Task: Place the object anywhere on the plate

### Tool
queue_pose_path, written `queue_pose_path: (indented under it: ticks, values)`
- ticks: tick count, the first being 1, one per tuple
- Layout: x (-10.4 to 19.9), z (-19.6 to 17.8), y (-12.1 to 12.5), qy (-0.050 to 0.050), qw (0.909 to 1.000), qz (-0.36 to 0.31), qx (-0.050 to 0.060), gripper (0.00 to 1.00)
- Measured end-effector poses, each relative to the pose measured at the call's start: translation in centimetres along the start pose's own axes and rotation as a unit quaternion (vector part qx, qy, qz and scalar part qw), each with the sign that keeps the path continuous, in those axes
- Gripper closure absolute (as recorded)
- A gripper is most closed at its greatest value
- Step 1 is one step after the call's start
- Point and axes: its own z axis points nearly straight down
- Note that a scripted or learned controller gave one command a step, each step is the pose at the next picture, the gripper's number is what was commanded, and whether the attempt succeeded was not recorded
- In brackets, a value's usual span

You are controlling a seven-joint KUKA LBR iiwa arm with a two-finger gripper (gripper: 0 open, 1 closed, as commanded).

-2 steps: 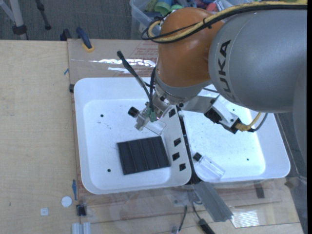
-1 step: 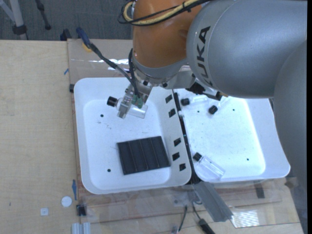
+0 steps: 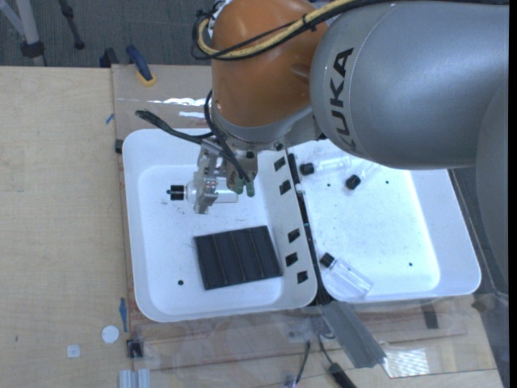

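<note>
hovering over the left bin (image 3: 145,241) on a wooden bench (image 3: 56,217)
gripper (image 3: 212,194) above the dark plate (image 3: 237,256); jaw state unclear.

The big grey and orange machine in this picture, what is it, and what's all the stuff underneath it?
That is a robot arm, seen by a single camera fixed above the bench and looking down at a slant. The arm reaches in from the right. At its tip is a small claw, hanging over the left of two shallow white bins. In that left bin lies a dark ribbed plate, where the robot should put an object. The right bin holds a few small clear pieces with black caps. From this angle I cannot tell whether the claw holds anything.
</note>
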Motion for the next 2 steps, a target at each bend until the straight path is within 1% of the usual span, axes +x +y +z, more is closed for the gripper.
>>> queue_pose_path:
  ticks: [1, 2]
  values:
    - [-1.1, 1.0, 0.1, -0.002, 0.9954, -0.096, -0.001, 1.0]
    - [-1.2, 3.1, 0.1, 0.0, 0.9639, -0.266, -0.001, 1.0]
